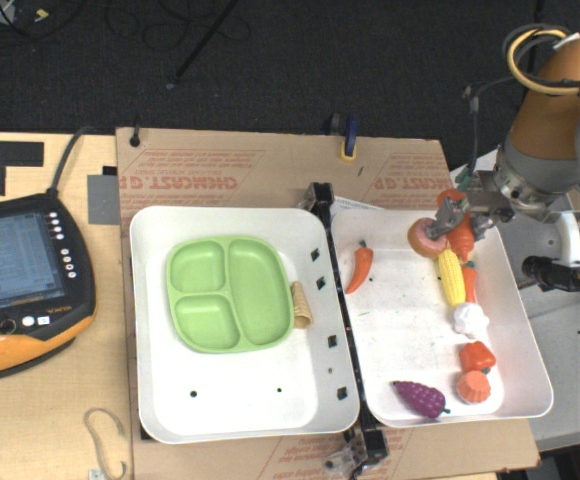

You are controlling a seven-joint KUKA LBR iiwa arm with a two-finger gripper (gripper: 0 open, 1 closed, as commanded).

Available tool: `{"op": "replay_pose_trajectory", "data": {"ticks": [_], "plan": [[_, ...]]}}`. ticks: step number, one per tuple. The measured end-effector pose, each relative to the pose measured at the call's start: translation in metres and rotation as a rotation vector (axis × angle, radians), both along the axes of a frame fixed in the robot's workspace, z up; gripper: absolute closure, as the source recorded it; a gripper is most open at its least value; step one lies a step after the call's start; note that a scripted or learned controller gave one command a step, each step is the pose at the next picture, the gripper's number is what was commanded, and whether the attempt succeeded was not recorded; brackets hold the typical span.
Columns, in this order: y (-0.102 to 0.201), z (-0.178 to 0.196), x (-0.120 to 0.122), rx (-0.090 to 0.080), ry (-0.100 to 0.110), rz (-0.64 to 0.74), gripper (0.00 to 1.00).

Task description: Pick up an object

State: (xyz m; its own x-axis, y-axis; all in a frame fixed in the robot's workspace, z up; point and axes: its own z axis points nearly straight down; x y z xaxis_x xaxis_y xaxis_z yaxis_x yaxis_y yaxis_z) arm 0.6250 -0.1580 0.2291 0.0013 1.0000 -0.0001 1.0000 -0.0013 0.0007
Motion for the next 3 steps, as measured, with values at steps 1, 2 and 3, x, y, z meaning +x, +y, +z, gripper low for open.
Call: {"op": "replay_pose_trajectory", "data": {"ticks": [1, 2, 3], "plan": [[0.049, -0.004, -0.002, 0.002, 0.005, 0.004, 1.0], [0.101, -0.014, -0.012, 0.002, 0.006, 0.004, 1.0], [0.142, -0.007, -0.024, 0.002, 0.006, 0.004, 1.0]]}}
